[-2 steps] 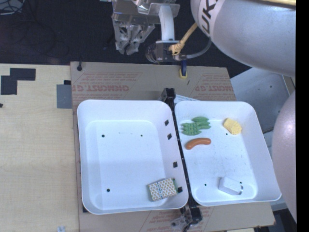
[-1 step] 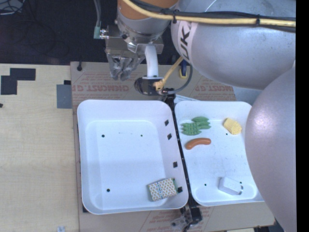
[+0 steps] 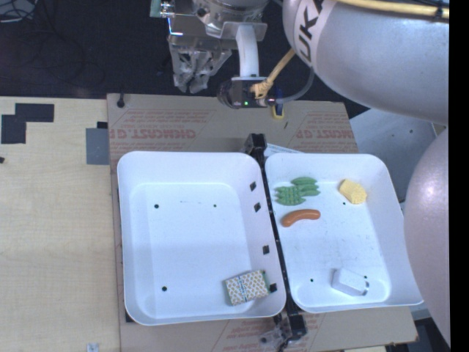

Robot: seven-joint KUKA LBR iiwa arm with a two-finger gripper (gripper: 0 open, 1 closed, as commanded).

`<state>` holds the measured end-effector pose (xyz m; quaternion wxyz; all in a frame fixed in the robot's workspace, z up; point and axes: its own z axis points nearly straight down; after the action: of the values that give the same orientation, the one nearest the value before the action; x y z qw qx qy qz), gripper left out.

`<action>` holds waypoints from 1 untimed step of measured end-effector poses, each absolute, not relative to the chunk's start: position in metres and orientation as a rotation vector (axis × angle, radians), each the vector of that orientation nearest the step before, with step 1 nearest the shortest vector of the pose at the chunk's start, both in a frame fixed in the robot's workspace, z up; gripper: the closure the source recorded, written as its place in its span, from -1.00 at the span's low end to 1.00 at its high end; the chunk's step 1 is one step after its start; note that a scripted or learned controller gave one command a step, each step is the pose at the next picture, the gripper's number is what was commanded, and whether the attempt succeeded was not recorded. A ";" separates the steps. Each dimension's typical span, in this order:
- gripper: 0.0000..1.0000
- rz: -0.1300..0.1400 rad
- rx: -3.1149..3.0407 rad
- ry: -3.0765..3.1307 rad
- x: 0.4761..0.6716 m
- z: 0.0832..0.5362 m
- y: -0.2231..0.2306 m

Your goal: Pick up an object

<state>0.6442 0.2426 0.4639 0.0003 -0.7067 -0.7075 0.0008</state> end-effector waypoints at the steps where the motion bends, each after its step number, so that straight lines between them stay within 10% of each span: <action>1: 1.00 0.006 -2.215 -2.226 0.644 0.512 0.244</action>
<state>0.6435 0.2442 0.5125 0.0008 -0.7054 -0.7088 0.0018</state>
